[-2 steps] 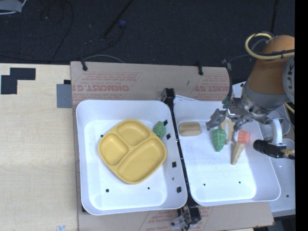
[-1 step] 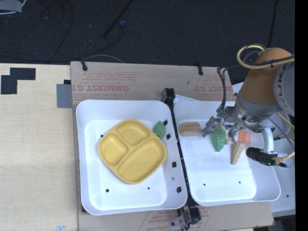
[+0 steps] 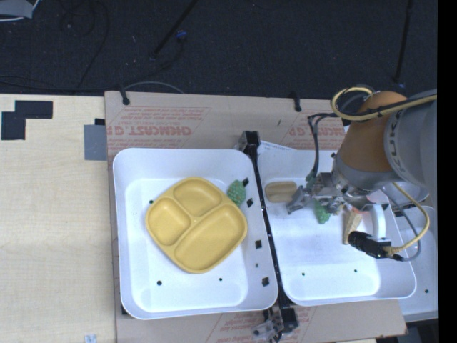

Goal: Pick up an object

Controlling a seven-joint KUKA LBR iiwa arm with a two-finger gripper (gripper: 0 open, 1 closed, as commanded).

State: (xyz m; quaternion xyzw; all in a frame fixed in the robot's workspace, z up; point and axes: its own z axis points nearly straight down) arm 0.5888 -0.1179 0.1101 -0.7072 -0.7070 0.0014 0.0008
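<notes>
White plastic makes up both shallow bins, which sit side by side on a cardboard sheet [image 3: 178,123] printed with red lettering. The left bin [image 3: 136,277] carries a yellow divided plate [image 3: 197,224] with three compartments, lying flat near the bin's middle and slightly toward its far edge. A small green object [image 3: 236,190] rests just beside the plate's far right corner, close to the bin's right wall.

In the right bin [image 3: 321,277], a tan oblong object [image 3: 280,190] lies near the far left corner. To its right, a second small green piece [image 3: 323,214] sits by the far edge, right under the gripper [image 3: 314,200]. The grey arm [image 3: 407,148] with its orange band [image 3: 368,131] reaches in over the bin's far right corner, cables looping around it. Whether the gripper is wide, narrow or closed on the green piece cannot be told from this slant. A black part [image 3: 368,244] of the arm's wrist hangs over the bin's right side.
</notes>
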